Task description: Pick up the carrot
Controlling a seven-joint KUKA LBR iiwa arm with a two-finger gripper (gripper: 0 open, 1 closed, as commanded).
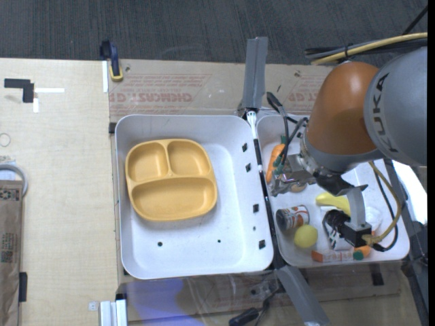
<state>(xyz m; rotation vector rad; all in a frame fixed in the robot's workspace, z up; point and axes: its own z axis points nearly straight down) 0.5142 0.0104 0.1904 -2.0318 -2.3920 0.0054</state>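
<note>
The carrot (274, 160) lay at about ten o'clock in the right bin (402, 250), tight against its left wall. The gripper (291, 176) hovered just beside it, at its four o'clock; whether it was open or closed I cannot tell. No lift looked done. That wall left little room; cup (293, 216) and ball (306, 236) crowded six o'clock.

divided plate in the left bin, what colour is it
Yellow-orange, plain; the divided plate shows best in the camera view.
</note>
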